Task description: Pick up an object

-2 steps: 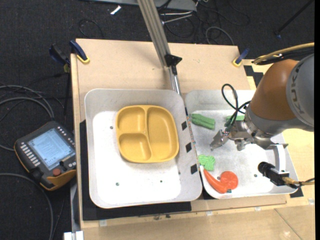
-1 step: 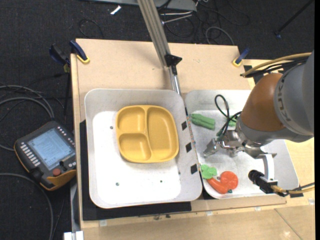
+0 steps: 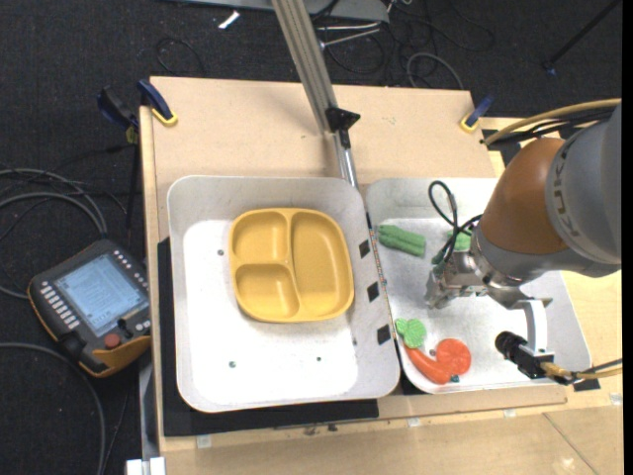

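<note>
Black carpet point(image 3: 59, 87) | wooden bench point(image 3: 247, 127) | two white bins point(image 3: 198, 265) | cables point(image 3: 40, 206)

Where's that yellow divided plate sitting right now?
The yellow divided plate lies in the middle of the left white bin, across the divider from the gripper and green block.

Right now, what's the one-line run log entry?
gripper: low in right bin | grasp: unclear | green block, orange toy: lying loose | yellow tray: left bin
</note>
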Tool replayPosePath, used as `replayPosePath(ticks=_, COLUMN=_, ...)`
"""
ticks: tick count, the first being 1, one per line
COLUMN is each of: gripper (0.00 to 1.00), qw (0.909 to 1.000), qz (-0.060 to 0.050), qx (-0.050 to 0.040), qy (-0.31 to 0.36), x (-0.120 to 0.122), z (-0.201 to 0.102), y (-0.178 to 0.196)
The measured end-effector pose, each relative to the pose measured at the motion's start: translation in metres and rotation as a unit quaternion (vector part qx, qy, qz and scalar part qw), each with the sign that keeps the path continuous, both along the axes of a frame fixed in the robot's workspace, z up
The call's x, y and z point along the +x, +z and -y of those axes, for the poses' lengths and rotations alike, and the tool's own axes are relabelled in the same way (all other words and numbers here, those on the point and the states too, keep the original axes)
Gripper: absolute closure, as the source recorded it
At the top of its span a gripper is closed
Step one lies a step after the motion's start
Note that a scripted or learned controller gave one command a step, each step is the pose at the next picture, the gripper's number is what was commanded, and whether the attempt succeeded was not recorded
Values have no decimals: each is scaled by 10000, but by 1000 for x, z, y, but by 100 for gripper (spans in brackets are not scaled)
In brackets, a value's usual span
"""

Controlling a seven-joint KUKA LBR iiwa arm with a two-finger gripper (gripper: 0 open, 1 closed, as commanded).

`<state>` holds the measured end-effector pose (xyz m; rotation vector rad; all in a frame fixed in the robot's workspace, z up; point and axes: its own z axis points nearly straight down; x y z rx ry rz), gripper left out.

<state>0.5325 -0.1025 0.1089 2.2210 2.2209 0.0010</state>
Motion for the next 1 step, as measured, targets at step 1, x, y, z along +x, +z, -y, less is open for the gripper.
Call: replayPosePath(ticks=1, gripper=100, qw=10000, qz=27, qx=-5, qy=15, x=0, z=-4, y=62)
